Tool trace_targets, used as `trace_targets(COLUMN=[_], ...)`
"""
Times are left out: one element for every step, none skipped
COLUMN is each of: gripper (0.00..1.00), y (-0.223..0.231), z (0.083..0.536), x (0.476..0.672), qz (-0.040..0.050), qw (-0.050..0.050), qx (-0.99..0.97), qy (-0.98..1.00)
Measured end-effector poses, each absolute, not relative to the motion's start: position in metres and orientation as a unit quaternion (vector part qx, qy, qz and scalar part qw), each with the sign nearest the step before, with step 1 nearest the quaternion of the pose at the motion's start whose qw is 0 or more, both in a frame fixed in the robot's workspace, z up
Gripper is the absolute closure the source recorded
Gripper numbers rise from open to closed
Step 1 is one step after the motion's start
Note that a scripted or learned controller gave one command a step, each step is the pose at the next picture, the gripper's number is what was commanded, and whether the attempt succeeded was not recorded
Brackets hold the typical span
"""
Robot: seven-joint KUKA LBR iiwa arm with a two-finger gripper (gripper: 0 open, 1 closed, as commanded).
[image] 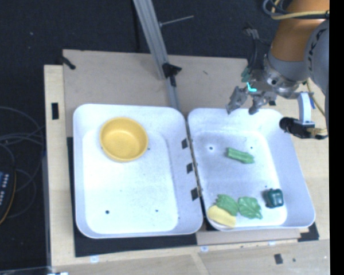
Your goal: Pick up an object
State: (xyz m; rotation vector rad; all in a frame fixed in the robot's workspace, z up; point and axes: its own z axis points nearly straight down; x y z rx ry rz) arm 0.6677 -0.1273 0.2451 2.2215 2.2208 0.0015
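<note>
Hovering: the gripper point(245, 105) hangs above the far rim of the right bin point(292, 165), fingers spread apart with nothing between them.
Step in hand: by my reading, the approach; no object is picked yet.
Near objects: against the right bin's near wall lie a yellow piece point(221, 216), two leafy green pieces point(226, 203) point(250, 207) touching it in a row, and a dark green block point(273, 197) just beside them toward the right wall.
Likeliest target: a green bean-like piece point(239, 155) lies alone mid-floor, nearest the gripper.
Next move calls for: descending toward it with the fingers straddling its narrow width.
Left bin point(86, 171): holds a yellow bowl point(124, 138), well apart from the right bin's clutter.
Surface: pale wooden bench point(109, 67) under both bins.
Far: a grey metal pole point(151, 27) slants away behind the bins; dark floor around.
</note>
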Motion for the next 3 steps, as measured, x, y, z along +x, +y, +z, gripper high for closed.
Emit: trace_targets(gripper=[0.0, 0.0, 0.0], y=[-0.127, -0.12, -0.115], z=[0.245, 0.197, 0.138], x=[0.668, 0.663, 0.666], qz=[0.0005, -0.0011, -0.0016], qw=[0.0, -0.001, -0.002], qx=[0.707, 0.707, 0.707], qy=[0.707, 0.707, 0.707])
